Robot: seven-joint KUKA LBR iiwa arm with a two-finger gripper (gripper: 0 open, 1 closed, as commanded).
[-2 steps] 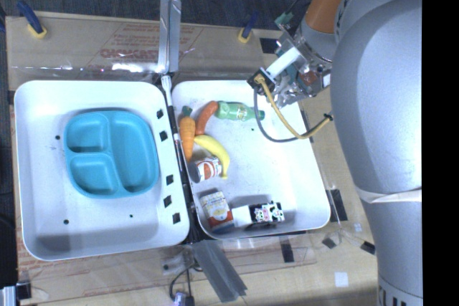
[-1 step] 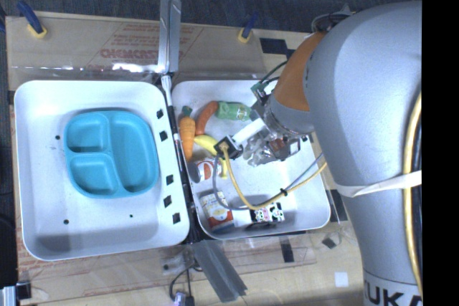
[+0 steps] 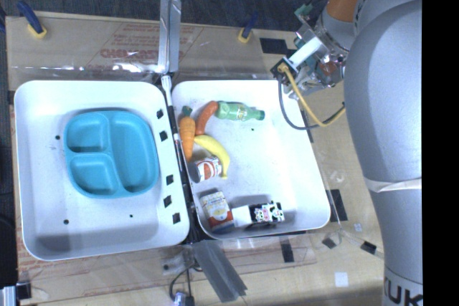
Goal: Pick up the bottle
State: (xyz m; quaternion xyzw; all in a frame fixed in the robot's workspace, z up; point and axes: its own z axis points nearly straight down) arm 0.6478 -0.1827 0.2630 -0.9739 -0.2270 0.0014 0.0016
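FYI, your bottle [image 3: 239, 111] lay untouched in the right bin [image 3: 305, 175]; hand [image 3: 305, 64] hovered above the rim, grip state unreadable. Pickup not started.

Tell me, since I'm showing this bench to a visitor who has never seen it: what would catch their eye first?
Probably the bright blue three-compartment plastic tray lying in the left white bin. Next, the bulky grey arm with an orange band along the right side, its gripper above the right bin's far right corner. Then the cluster along the right white bin's left side: orange carrots, a yellow banana and a clear green-labelled bottle lying on its side.
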